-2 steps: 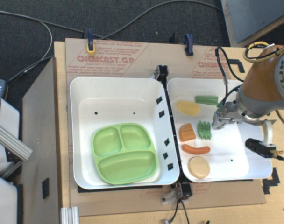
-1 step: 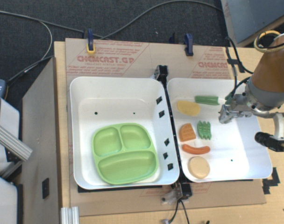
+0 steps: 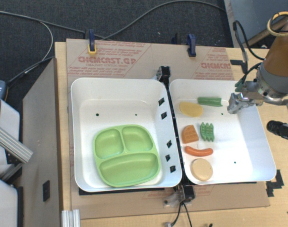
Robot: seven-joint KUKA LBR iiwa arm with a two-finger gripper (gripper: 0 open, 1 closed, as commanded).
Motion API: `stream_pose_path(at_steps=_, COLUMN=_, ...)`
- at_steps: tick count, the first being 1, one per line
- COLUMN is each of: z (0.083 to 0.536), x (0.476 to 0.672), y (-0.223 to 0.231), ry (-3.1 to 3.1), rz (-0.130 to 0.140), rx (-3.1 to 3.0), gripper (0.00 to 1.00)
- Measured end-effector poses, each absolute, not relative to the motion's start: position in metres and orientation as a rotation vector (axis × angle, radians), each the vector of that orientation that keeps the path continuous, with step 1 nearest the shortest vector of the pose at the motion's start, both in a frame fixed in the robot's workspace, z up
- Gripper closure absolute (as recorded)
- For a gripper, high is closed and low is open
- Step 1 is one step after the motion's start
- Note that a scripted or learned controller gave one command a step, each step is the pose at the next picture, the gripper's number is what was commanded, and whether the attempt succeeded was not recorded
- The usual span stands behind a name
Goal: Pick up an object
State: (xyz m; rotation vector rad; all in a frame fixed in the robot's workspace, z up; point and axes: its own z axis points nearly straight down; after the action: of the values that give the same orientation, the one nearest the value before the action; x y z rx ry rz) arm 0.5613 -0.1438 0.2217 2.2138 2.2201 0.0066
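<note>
Grey arm (image 3: 276,65) reaching in, wrist low

A dark carpet (image 3: 134,13) covers the floor behind the bench. Thin grey cables (image 3: 148,11) run across it in long curves. The bench top is a brown cardboard sheet (image 3: 134,56) with red printed letters. At its far edge two clamps hold it: a yellow and blue clamp (image 3: 91,41) toward the left corner and a blue clamp (image 3: 191,45) toward the right. Beside the left edge of the bench stands a grey panel (image 3: 37,126). The light is even and soft.
</note>
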Motion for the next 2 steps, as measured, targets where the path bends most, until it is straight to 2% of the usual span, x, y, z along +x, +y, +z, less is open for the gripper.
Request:
stream_pose_path(at_steps=1, z=0.249, x=0.562, y=-0.143, ry=2.221, rz=0.004, rx=2.217, gripper=1.0)
stream_pose_path(at_steps=2, z=0.251, x=0.573, y=-0.099, ry=2.227, rz=0.004, rx=2.214, gripper=1.0)
